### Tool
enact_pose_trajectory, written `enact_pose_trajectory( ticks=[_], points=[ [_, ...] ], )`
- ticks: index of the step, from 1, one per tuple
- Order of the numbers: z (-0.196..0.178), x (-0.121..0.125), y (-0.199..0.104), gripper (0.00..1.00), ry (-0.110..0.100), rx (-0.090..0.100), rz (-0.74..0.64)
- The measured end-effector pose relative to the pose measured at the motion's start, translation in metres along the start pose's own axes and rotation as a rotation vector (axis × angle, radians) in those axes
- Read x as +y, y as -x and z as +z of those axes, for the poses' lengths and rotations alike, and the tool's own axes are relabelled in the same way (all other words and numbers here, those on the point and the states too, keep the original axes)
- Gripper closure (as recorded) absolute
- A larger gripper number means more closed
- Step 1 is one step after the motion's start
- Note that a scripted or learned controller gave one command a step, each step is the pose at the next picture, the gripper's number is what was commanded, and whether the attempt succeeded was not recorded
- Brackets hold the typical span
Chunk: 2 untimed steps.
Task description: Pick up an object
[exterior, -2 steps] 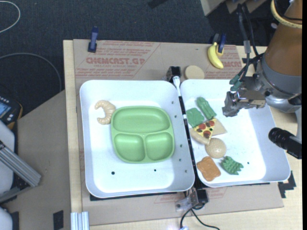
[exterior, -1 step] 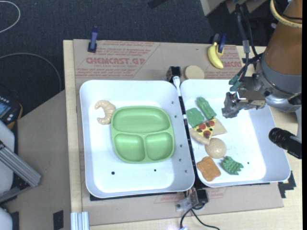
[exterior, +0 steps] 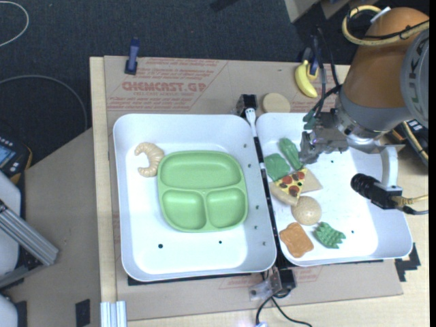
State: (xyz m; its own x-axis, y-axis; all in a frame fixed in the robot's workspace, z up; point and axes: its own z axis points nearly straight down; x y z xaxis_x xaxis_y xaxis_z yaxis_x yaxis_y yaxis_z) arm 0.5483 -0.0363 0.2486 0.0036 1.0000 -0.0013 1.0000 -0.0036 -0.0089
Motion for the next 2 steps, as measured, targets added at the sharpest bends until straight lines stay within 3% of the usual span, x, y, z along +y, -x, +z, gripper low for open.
enact_pose_trajectory(
  ticks=[1, 2],
  points=[
    [0.003, -0.012, -0.070, 1.00, 0.005, 0.005, -0.011],
    [-0.111, -0.038, -0.016, 1.00, 0.024, 0.000, 0.001]
  ],
)
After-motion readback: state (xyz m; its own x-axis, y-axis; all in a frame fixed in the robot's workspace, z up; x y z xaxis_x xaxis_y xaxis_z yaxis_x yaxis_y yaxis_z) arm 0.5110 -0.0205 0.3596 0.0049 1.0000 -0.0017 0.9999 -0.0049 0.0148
